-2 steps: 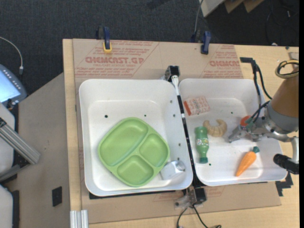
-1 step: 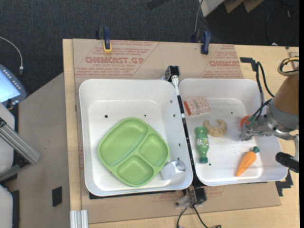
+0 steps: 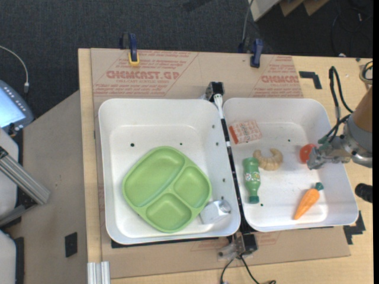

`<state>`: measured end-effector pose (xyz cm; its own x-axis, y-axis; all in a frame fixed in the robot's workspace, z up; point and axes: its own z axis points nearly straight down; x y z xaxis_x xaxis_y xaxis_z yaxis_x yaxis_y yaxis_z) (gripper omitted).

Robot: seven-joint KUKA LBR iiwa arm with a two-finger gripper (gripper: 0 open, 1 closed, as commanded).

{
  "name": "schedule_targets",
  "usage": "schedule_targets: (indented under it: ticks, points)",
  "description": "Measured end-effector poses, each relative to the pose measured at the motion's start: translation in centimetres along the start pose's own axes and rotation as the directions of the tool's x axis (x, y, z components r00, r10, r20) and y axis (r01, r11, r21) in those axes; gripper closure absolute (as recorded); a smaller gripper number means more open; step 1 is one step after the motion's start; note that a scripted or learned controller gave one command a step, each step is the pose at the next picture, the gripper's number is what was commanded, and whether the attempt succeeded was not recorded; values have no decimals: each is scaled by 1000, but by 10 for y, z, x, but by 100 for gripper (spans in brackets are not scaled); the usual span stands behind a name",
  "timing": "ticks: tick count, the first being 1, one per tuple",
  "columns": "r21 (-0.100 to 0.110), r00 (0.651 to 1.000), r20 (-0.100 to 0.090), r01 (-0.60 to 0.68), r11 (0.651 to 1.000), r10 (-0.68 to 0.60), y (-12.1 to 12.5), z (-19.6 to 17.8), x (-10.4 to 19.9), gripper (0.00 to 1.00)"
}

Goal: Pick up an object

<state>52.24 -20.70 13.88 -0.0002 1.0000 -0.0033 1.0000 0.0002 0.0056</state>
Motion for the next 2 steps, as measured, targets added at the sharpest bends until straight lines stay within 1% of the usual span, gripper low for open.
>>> schedule_targets:
  ticks: [1, 2]
  points:
    - [-2, 1000, 1, 1, 1000, -1, 0, -64, -4, 100]
    - [-1, 1000, 0, 1, 1000, -1, 1, -95, -4, 100]
